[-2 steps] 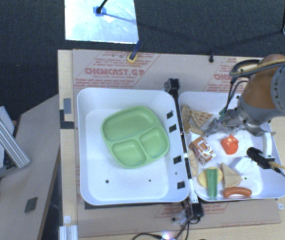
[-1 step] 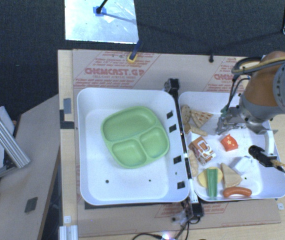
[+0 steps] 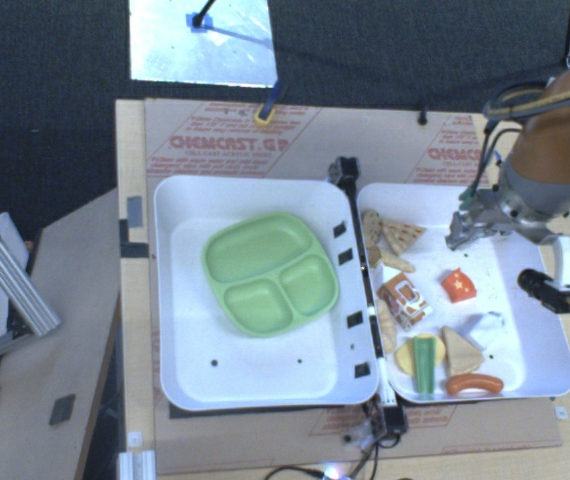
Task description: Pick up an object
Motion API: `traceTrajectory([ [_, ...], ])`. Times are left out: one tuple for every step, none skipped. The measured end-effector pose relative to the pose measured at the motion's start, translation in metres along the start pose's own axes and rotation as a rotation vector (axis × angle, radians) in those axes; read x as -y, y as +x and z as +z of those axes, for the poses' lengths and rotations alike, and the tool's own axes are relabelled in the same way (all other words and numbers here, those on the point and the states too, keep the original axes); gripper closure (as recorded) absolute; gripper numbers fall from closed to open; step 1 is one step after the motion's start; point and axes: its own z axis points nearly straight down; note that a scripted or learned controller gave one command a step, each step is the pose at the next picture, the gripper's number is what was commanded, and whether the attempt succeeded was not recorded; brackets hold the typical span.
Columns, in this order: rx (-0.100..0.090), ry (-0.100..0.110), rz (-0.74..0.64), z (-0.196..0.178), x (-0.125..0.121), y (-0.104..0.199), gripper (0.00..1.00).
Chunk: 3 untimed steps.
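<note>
Arm reaches in from right; gripper point(image 3: 462, 230) hangs over right bin point(image 3: 555, 363), finger state indiscernible. Board point(image 3: 227, 136) lettering unreadable.

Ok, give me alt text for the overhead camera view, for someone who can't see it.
A grey and orange robot arm reaches in from the right, its gripper above the right bin, which holds toy food including a red piece, a sausage and a green stick. The left bin holds a green divided plate.
</note>
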Motion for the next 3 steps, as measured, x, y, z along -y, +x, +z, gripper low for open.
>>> traceTrajectory([
  [0.0, 0.0, -0.002, -0.06, -0.005, 0.009, 1.0],
  [-0.001, 0.005, -0.001, -0.064, -0.005, 0.009, 1.0],
  [-0.002, 0.002, -0.005, -0.064, -0.034, 0.044, 1.0],
])
